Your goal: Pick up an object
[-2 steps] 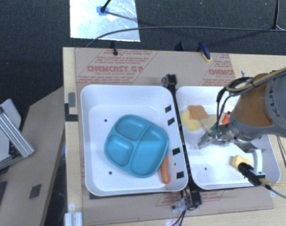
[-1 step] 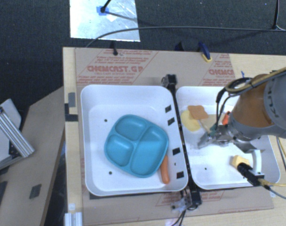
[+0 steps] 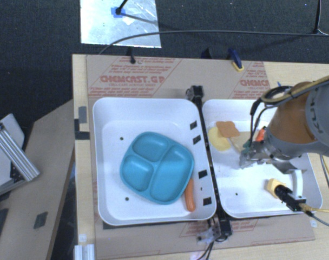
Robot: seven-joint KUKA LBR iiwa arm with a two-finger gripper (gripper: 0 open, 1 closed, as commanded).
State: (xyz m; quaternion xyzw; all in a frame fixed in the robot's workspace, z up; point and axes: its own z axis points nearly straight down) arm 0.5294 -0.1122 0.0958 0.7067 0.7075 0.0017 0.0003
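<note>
My gripper point(image 3: 247, 157) hangs low over the middle of the right bin point(image 3: 235, 199), below the arm's orange band. Just up and left of it lie a pale yellow round piece point(image 3: 219, 140) and a tan-orange slab point(image 3: 227, 128), with a beige piece point(image 3: 241, 142) beside them, close to the gripper. A small yellow item point(image 3: 273, 185) rests near the bin's lower right. In the left bin point(image 3: 107, 199) sits a blue divided plate point(image 3: 156, 167), and an orange carrot-like stick point(image 3: 190, 194) lies at its right edge.
A black clamp strip point(image 3: 205, 156) runs along the divide between the two bins. Cables loop off the arm at the right. The bins rest on a cardboard sheet point(image 3: 153, 75); a shiny foil square point(image 3: 119, 14) lies on the dark floor behind.
</note>
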